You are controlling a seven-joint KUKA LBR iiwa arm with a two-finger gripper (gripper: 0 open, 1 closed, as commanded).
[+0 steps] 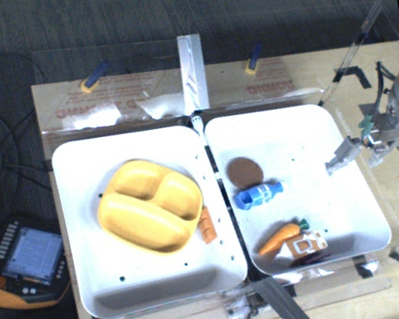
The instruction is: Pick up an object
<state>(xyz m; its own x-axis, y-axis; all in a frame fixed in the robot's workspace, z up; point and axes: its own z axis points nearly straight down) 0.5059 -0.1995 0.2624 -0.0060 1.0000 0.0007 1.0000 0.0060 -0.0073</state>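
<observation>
My gripper (354, 157) hangs over the right rim of the right bin (308, 122), open, with nothing between its fingers. One grey finger (340, 156) points left over the bin floor. In that bin lie a brown disc (244, 171), a small blue bottle (258, 195) on its side just below the disc, an orange carrot (280, 237) with a green top, and a small white and orange carton (307, 246) at the front wall. All of them lie to the left of and below the gripper, apart from it.
The left bin (100, 287) holds a big yellow lumpy object (149, 206) and a small orange piece (206, 225) against the divider. Clamps and a metal post (192, 72) stand behind the bins. Handheld consoles (18, 259) and cables lie on the floor at left.
</observation>
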